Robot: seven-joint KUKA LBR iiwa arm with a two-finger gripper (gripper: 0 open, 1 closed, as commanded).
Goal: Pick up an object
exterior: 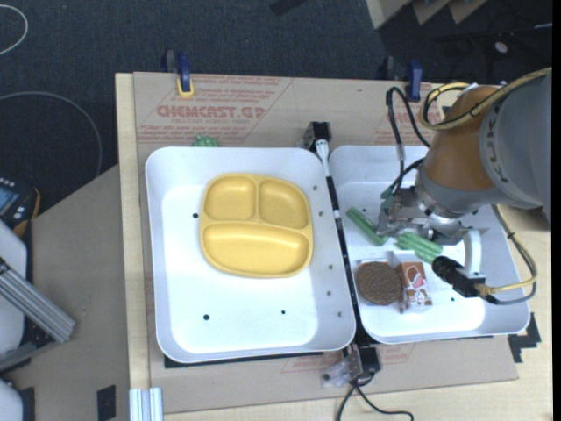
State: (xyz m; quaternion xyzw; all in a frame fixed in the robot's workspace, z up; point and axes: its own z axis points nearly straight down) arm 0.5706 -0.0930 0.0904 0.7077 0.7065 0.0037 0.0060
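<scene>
The grey arm's hand [396,226], its grip state impossible to tell, hangs low in the right shallow white bin [491,318] directly over the long green plastic piece [364,224], whose axis slants down-right beneath it.

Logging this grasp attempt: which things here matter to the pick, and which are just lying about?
Job:
end effector
green object
brown round object
small packet
right bin

Lying about:
yellow divided plate
left bin
blue clamps
</scene>
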